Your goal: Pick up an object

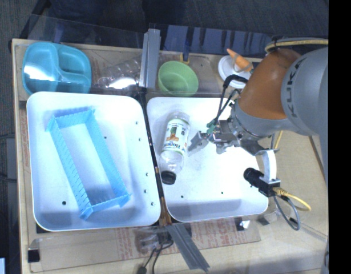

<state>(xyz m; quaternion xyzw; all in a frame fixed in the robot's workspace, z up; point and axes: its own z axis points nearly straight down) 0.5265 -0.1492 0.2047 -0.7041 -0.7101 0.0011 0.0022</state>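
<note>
A clear plastic bottle point(174, 144) with an orange-and-green label and a black cap lies on its side in the right bin point(221, 198), near that bin's left wall. My gripper point(201, 138) hangs just to the right of the bottle, over the bin's middle, with its fingers spread and nothing between them. The grey arm with its orange band comes in from the right and covers the bin's upper right part.
The left bin point(38, 170) holds a light blue rectangular basket point(87, 161) lying at a slant. Behind the bins stand a blue divided dish point(56, 68), a green bowl point(178, 77), a crumpled clear plastic piece point(118, 79) and a white cup point(229, 67).
</note>
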